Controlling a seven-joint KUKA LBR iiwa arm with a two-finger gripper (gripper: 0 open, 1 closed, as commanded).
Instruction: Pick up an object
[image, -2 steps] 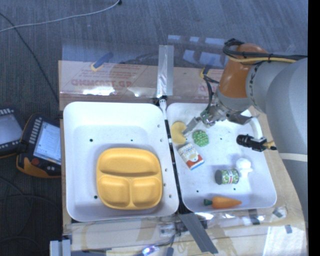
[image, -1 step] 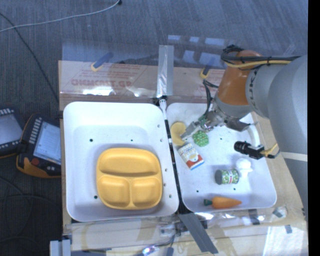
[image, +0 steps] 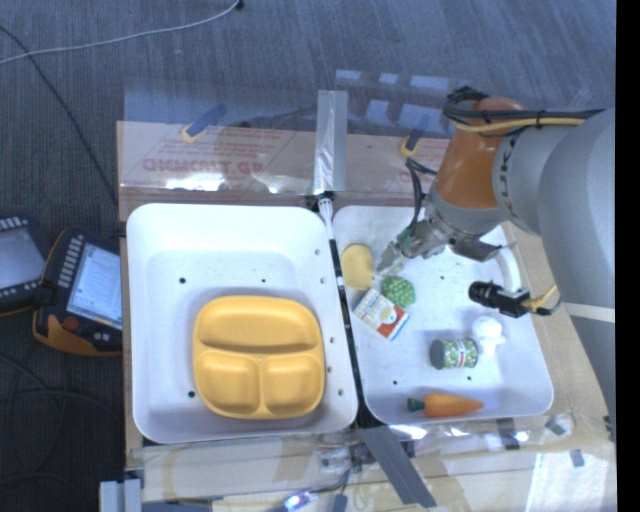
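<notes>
Camera view, slanted down on two white bins side by side. Left bin (image: 150, 260): yellow divided tray (image: 260, 355) lying flat, near the front. Right bin (image: 530, 385): yellow round piece (image: 357, 263) against the left wall, green ball (image: 399, 291) just beside it, small printed carton (image: 381, 313) touching the ball's lower edge, green-labelled can (image: 455, 353) on its side further right, white knob (image: 488, 329) just beside the can, orange carrot (image: 447, 405) near the front rim. Gripper (image: 388, 260) low over the bin's back left part, between yellow piece and green ball, tips just above the ball. Cannot tell whether spread or pressed together; nothing seen pinched. Grey arm (image: 560, 200) entering from the right, orange band (image: 470, 165) above the wrist
</notes>
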